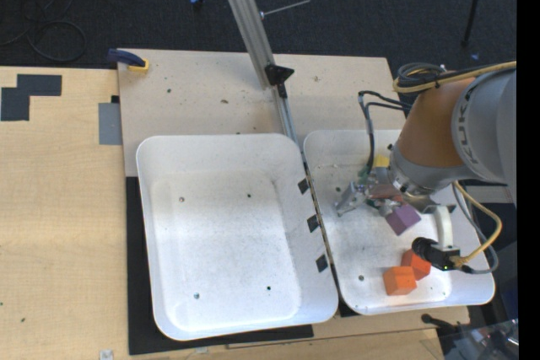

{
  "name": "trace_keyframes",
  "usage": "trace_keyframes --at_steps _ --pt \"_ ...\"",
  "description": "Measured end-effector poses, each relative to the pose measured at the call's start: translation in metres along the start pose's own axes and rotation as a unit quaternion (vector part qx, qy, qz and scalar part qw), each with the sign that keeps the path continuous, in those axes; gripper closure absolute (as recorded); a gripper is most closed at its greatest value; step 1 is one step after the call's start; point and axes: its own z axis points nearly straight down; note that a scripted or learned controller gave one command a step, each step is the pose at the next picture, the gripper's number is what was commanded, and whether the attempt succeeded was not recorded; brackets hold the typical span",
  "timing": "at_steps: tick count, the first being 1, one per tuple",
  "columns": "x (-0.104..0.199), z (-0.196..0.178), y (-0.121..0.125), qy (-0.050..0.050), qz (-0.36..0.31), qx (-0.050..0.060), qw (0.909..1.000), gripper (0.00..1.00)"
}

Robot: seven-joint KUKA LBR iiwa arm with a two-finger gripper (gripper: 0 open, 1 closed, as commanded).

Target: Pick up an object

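Across the pale wooden bench (pixel 211 97), two shallow white plastic bins sit side by side, their inner rims touching along a seam marked by small black clips. By far the roomier is the left bin (pixel 169 173), its speckled floor open from wall to wall. Narrower and more crowded, the right bin (pixel 337 265) has the grey arm with an orange band (pixel 447 139) reaching in from the right and covering its upper right part. From the wrist the metal two-finger gripper (pixel 348 200) points left, low over the bin floor near the seam, with bare floor below it toward the front rim; whether its fingers are parted or closed cannot be told. Just beside the wrist lies a small purple block (pixel 403 217). Nearer the front right corner, two orange blocks (pixel 405 274) rest close together, near the rim.
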Motion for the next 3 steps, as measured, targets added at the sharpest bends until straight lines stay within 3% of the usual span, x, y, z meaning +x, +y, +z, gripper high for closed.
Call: trace_keyframes --at_steps 1,3 --pt "-0.003 -0.013 0.001 0.000 0.004 -0.002 1.0000 1.00" --pt "-0.001 -0.126 -0.002 -0.001 0.000 -0.007 1.0000 1.00"
